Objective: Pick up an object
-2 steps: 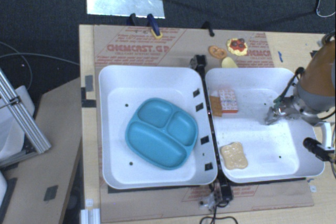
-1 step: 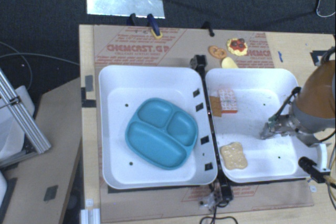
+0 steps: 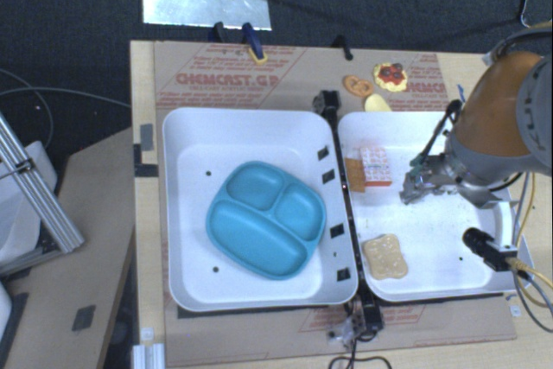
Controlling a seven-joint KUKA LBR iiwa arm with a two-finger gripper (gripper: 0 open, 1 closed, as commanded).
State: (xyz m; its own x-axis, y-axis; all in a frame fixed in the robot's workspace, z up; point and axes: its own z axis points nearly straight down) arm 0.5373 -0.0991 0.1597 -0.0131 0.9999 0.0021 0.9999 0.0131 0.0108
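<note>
toast [image 3: 384,257] (pale tan) lies in right bin [image 3: 449,283].

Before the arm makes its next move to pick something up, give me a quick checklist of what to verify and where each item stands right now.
1. Targets within the right bin: ok. A small box lies near its left wall and a tan toast-shaped piece near its front.
2. End effector over that bin: ok, it sits right of the small box.
3. Something held already: cannot tell, too small to judge.
4. End effector lined up above a target: not ok, it stands beside the box, apart from it.
5. Left bin contents: ok, the blue divided plate lies flat inside.
</note>
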